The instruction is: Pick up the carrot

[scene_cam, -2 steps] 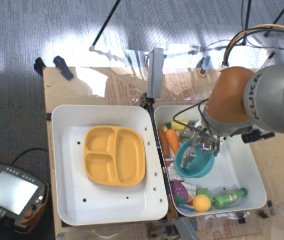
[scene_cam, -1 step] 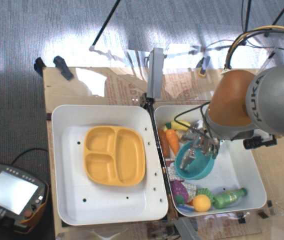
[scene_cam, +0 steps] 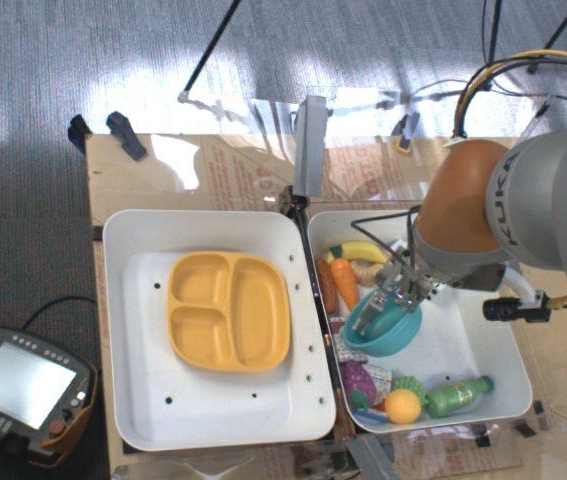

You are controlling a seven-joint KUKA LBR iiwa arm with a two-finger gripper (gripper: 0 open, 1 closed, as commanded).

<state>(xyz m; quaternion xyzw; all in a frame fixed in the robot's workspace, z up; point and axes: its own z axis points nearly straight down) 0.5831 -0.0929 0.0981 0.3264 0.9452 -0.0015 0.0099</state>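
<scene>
The gripper [scene_cam: 400, 290] sits over one teal bowl [scene_cam: 385, 330] in the right bin [scene_cam: 483, 353]; its opening I cannot tell. One carrot [scene_cam: 344, 281] lies beside.

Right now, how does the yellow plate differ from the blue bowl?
The yellow plate is wide, flat and split into three sections; the blue bowl is small, round and deep. The plate lies alone in the left bin; the bowl sits in the right bin among toy foods, near the carrot, with the gripper right over it. Both look like smooth plastic dishes.
</scene>
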